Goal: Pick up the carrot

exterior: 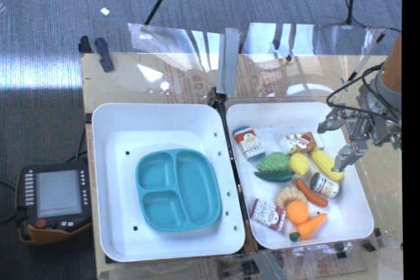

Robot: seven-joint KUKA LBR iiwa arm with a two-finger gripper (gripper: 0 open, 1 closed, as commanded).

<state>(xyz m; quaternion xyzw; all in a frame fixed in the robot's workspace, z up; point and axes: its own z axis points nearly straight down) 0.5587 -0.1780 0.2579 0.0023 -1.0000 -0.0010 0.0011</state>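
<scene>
The carrot [311, 225] is a small orange cone with a green top. It lies near the front edge of the right bin [357, 210], tip pointing up and right, just below an orange ball [297, 212]. My gripper [336, 141] hangs over the bin's right side, well behind the carrot and above the corn cob [326, 164]. Its two grey fingers [346, 157] are spread open with nothing between them.
The right bin also holds a red-labelled can [250, 143], a snack box [298, 141], a lemon [299, 163], green vegetables [273, 167], a sausage [311, 193], a tin [324, 185] and a packet [268, 214]. A teal divided plate [178, 189] lies in the left bin [111, 141].
</scene>
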